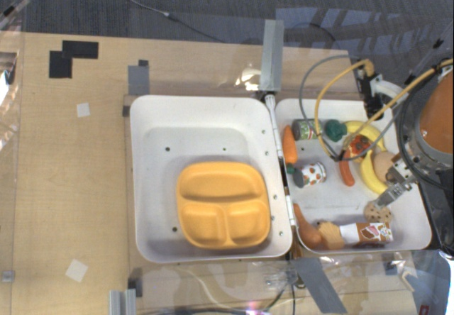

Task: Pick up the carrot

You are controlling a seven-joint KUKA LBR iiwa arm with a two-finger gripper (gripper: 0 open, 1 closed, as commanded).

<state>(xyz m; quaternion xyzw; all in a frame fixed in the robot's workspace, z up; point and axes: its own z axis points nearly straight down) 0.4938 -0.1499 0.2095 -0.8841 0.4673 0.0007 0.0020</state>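
Where bins meet, smooth tapered orange carrot (289, 145) lies.

bins (152, 164): smooth white plastic | tray (223, 203): shiny yellow plastic | bench (64, 179): pale flat wood | carrot (289, 145): smooth orange plastic

We see the carrot (289, 145) lying in the right bin (425, 232), against its left wall. Left of that wall, a yellow divided tray (223, 203) sits in the left bin (149, 164). The end effector (392, 193) hangs right of the carrot, near a banana (370, 172).
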